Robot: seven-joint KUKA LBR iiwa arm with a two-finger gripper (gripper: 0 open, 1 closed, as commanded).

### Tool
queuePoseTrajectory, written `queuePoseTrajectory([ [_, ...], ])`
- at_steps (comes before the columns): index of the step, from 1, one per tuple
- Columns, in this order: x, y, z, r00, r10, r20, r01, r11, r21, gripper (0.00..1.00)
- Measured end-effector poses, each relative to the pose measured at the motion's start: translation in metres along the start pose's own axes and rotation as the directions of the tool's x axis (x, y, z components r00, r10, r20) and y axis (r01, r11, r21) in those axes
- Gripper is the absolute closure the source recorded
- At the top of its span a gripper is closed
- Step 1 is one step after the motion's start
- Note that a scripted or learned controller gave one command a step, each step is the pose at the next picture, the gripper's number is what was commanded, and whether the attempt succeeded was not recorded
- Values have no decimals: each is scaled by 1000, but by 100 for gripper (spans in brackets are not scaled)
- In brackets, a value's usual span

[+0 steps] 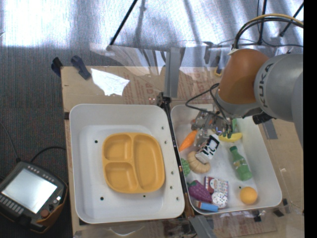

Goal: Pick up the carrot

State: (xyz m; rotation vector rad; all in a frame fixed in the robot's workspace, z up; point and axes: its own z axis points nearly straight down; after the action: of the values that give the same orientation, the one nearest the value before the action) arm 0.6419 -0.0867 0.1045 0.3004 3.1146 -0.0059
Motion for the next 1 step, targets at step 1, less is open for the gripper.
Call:
queuePoseTrajectory([
  [1,35,-11,3,992,-128,-12,128,992,-5,100],
])
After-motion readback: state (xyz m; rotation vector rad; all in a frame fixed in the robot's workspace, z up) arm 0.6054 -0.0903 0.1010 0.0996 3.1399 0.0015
